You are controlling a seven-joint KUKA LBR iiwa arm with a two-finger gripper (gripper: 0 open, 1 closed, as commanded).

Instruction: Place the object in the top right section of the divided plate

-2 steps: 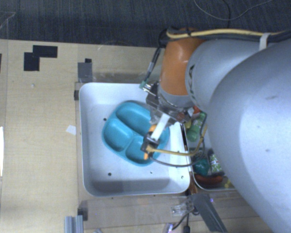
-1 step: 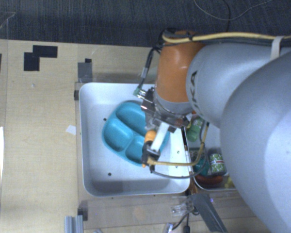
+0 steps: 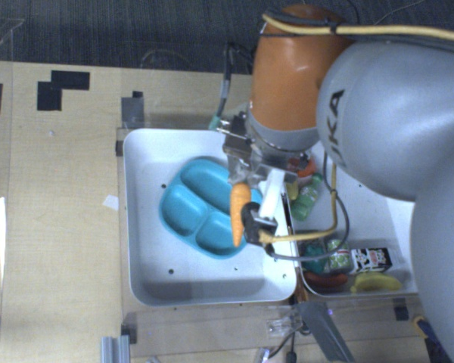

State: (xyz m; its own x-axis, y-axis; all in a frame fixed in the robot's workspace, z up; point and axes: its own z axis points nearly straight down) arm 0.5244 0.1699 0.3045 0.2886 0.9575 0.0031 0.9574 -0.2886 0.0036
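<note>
A blue divided plate (image 3: 189,199) lies in the left white bin (image 3: 147,278). An orange carrot (image 3: 239,212) hangs upright over the plate's right edge, its top end between the fingers of my gripper (image 3: 240,178). The gripper is shut on the carrot, just below the orange wrist band. The carrot's lower tip is over the plate's near right section. The arm hides the plate's far right rim.
The right bin (image 3: 348,195) holds a green bottle (image 3: 306,195), a yellow banana (image 3: 374,282), a dark packet (image 3: 371,258) and a reddish bowl (image 3: 325,280). The big grey arm covers most of that bin. The divider between the bins runs just right of the carrot.
</note>
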